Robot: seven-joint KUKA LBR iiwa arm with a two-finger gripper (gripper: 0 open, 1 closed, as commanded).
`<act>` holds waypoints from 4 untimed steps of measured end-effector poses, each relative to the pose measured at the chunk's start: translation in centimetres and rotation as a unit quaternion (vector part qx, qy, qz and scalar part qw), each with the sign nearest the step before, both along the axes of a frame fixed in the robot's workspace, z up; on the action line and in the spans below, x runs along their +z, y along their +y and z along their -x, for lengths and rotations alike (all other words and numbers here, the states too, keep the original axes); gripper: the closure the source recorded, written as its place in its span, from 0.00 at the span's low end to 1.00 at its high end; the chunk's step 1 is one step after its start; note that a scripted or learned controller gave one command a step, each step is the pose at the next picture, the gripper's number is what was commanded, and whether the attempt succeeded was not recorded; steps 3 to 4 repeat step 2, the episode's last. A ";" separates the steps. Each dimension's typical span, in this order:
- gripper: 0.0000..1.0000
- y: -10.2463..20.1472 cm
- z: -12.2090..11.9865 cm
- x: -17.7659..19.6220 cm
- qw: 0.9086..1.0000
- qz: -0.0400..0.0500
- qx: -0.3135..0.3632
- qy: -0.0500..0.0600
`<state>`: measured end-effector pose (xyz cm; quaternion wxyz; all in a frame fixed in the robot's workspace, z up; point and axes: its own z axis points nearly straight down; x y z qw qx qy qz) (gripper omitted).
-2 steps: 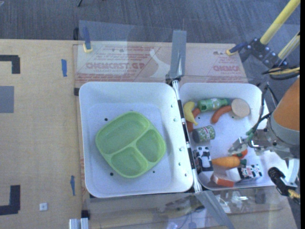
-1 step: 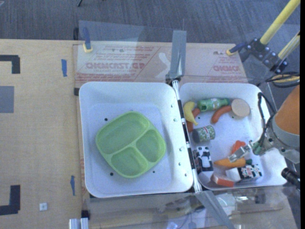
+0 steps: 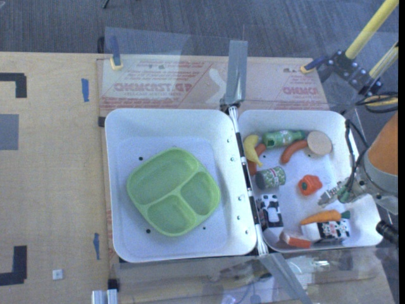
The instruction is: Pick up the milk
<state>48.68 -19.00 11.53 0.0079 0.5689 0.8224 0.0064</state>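
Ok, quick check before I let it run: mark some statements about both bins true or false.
1. The green divided plate lies in the left bin. True.
2. The milk carton sits on the plate. False: it lies in the right bin, by the divider.
3. The pincer hangs over the right bin. True.
4. The banana lies in the left bin. False: right bin.

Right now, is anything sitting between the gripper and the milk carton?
Nothing visible lies directly between them. The gripper is to the right of the milk, with bare bin floor between them. An orange toy and a carrot closely flank that lane.
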 end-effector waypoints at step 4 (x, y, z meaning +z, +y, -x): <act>1.00 16.7 -0.1 14.5 0.987 -0.001 -0.162 0.009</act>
